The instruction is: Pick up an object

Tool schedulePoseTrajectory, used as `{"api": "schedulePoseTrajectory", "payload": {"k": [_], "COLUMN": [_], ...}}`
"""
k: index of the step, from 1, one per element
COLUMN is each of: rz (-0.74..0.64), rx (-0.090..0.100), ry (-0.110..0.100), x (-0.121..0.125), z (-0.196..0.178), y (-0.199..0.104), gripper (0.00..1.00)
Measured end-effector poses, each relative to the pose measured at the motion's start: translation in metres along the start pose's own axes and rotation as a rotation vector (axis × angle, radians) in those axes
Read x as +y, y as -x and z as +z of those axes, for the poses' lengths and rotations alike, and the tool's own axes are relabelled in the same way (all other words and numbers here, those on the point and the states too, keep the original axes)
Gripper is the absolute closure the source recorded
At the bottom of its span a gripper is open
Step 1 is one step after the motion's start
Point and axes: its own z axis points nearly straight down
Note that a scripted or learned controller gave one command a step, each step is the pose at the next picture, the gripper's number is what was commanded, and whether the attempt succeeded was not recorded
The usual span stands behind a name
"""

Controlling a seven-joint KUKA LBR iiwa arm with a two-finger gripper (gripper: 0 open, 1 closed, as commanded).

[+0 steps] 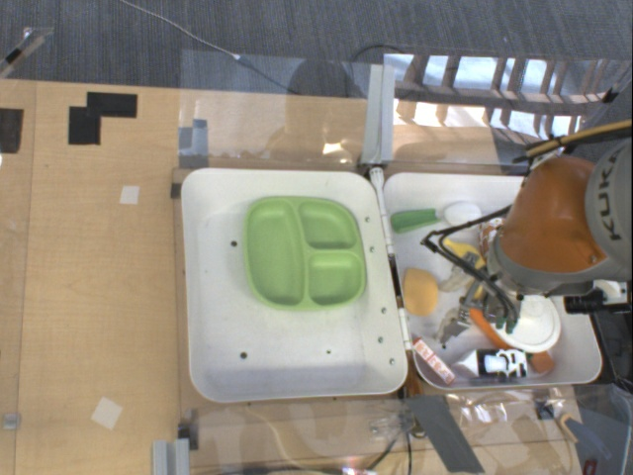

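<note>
Jaws [463,317] low in right bin [591,364] clutter, near orange sponge [420,291]; spread or grip cannot be told.

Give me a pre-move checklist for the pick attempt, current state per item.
1. Pincer sits over the right bin: ok.
2. Object between the pincer tips: cannot tell, clutter and arm block the view.
3. Candidates within reach: ok; orange sponge, orange-handled tool and pink packet lie close by.
4. Target separated from neighbours: not ok; items in the right bin crowd and overlap.
5. Green divided plate in the left bin, away from the arm: ok.
6. Cables near the wrist free of items: cannot tell.
</note>
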Motion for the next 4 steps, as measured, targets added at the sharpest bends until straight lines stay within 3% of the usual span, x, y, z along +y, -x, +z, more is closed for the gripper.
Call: {"api": "schedulePoseTrajectory", "payload": {"k": [1,2,3,4], "rz": [0.04,0.17,0.219,0.213], "rx": [0.005,0.001,-0.002,-0.023], "ry": [-0.004,-0.004,-0.004,-0.001], "x": [-0.004,0.011,-0.031,-0.029], "z": [0.003,0.001,0.0,-0.014], "y": [0.076,0.025,-0.009,-0.002], "gripper": [0.0,0.0,0.0,1.0]}}
